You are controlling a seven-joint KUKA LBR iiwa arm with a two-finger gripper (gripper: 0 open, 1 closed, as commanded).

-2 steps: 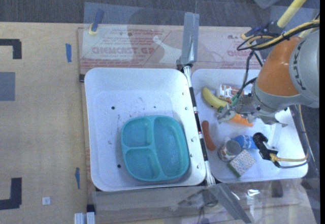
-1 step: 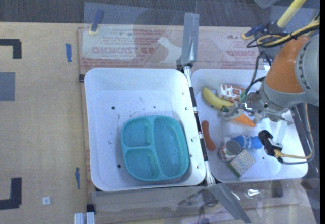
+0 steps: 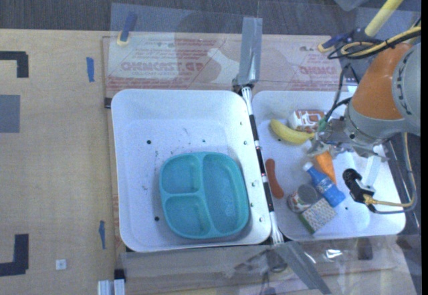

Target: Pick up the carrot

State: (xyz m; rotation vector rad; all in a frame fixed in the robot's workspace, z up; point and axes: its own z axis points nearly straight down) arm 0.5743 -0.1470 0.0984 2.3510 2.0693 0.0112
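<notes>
The carrot (image 3: 326, 166) is a short orange piece in the right bin (image 3: 388, 220), near its middle. My gripper (image 3: 327, 148) hangs right over the carrot's upper end, below the grey arm and its orange band. The gripper's body hides the top of the carrot, and I cannot tell whether the two touch.
Around the carrot lie a banana (image 3: 287, 133), a red-and-white packet (image 3: 307, 118), a blue bottle (image 3: 326, 187), a can (image 3: 304, 198), a greenish box (image 3: 317, 215) and a red sausage (image 3: 273, 178). The left bin (image 3: 134, 120) holds a teal divided plate (image 3: 202, 194).
</notes>
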